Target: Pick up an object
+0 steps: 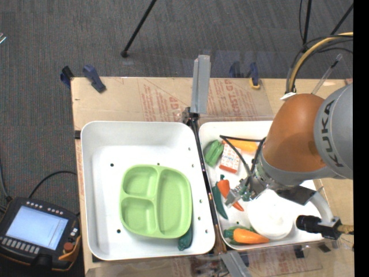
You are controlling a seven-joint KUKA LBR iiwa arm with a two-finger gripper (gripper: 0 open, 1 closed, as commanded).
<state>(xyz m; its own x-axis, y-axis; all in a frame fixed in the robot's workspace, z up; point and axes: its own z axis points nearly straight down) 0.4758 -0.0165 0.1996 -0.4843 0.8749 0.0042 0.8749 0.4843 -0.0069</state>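
**Claw low over the right bin, grip unclear**

The arm [297,143] reaches in from the right of the frame, and its claw [235,199] hangs low in the right bin [242,124], near that bin's left wall. From this angle I can't tell how wide the claw stands, or whether it has hold of anything.

Plenty to pick from. A red pepper [223,186] lies just up and left of the claw, very close, though contact is not clear. A dark green pod [221,208] lies just left of the claw, along the bin wall. Further up the frame there's a small red and white carton [229,164], a green pepper [213,152] to its left, and a carrot [249,146] partly under the arm. Below and right of the claw sits a white bowl [271,221]. A second carrot [251,236] lies along the bin's lower edge, touching the bowl.

Over on the left, the left bin [98,172] holds a green divided plate [155,201], lying flat, with a dark green item [184,242] at its lower right corner. Both bins rest on the counter [132,100].
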